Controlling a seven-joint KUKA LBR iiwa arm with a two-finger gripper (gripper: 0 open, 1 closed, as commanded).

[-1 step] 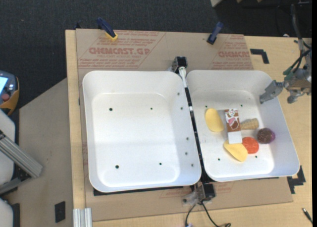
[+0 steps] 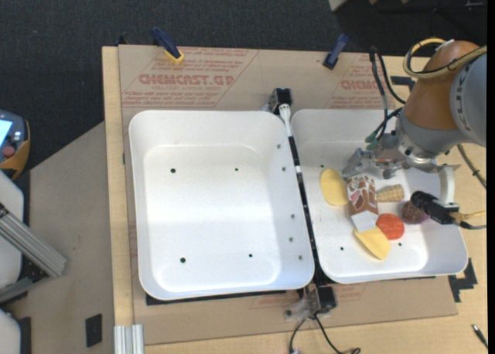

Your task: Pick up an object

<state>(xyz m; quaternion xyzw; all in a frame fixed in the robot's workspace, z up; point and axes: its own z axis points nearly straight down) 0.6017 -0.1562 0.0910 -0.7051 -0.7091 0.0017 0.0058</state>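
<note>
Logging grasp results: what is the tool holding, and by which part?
Cannot be told: the tool sits low over the right bin, its tip obscured.

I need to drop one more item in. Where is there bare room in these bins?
The left bin has bare floor wall to wall. The right bin is crowded mid-floor around the brown packet under the gripper; only its near-left corner is free.

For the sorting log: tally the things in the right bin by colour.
Yellow: 2, an oval piece and a wedge
Red: 1, a round piece
Brown and white: 1, a packet
Tan: 1, a small block
Dark purple: 1, a lump
Total: 6
</note>
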